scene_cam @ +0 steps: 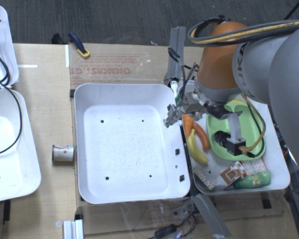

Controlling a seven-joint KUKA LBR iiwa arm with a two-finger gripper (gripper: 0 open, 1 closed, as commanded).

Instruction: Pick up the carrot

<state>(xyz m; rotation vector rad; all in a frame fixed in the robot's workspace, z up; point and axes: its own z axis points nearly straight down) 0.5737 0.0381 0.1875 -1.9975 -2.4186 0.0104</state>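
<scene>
**Floor:** Where's the carrot from where you sit?

**Me:** I see the slim orange carrot (pixel 198 132) in the right-hand shallow white bin (pixel 278 169), close to that bin's left wall. It lies lengthwise along the wall, its upper end tucked under the arm's wrist. A yellow banana (pixel 196 150) lies just beside it on the left and seems to touch it along its lower half.

**Floor:** And the gripper?

**Me:** The grey two-finger gripper (pixel 183 114) hangs over the right bin's upper left corner, right at the carrot's upper end. I cannot tell how the fingers stand; the orange-banded wrist and loose cables cover most of them. From this slant I can't confirm the carrot is between them.

**Floor:** What else is in that bin?

**Me:** A light green plastic bowl-shaped dish (pixel 255 133) sits near the middle, partly under a black bracket on the arm. By the bottom edge I see a brown-and-white patterned box (pixel 233 173) and a green packet (pixel 254 180) beside it, towards the bottom right corner.

**Floor:** Left bin?

**Me:** The left white bin (pixel 120 142) sits wall to wall with the right one. A small silver-and-orange can (pixel 63 153) lies on the wooden bench (pixel 45 83) just outside its left edge.
</scene>
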